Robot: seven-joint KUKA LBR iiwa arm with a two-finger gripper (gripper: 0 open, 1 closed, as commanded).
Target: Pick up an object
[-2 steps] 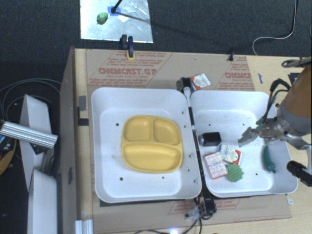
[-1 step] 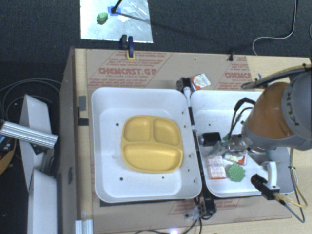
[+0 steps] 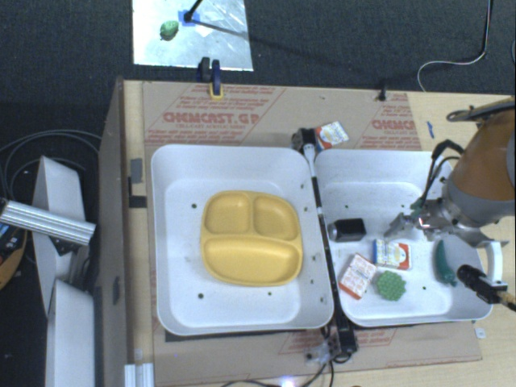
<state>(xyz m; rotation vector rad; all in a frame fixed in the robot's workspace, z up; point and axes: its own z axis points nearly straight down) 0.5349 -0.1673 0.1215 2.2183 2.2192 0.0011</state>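
Grey gripper (image 3: 413,220) hangs at right of frame over the right bin (image 3: 367,176); we cannot tell its state.

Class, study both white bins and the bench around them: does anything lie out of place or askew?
One thing stands out: a small white and orange packet lies on the cardboard bench top just beyond the bins' far edge, outside both. In the right bin, two similar packets lie tilted. The yellow divided plate sits flat in the left bin.
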